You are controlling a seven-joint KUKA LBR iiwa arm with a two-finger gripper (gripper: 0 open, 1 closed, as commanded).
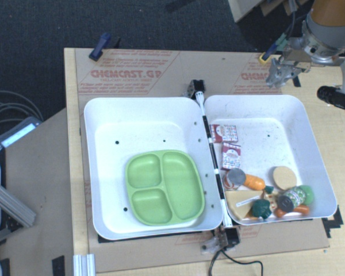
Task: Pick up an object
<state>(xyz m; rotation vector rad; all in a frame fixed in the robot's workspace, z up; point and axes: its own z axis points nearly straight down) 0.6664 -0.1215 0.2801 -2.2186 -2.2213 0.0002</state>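
Note:
My gripper (280,73) hangs above the bench just behind the back rim of the right bin (310,137), at the upper right. It sits well clear of the objects, and nothing shows between its fingers. The objects lie in the right bin's front half: two small red-and-white packets (227,142), a small can (235,178), an orange carrot-like piece (254,183), a tan round disc (284,177), a green bottle with a dark cap (294,198), a dark green toy (260,209) and a yellow wedge (241,203).
The left bin (98,154) holds a green divided plate (164,187). A black clip (196,87) joins the bins at the back, another sits at the front (230,236). A blue clamp (99,46) lies at the board's back left corner.

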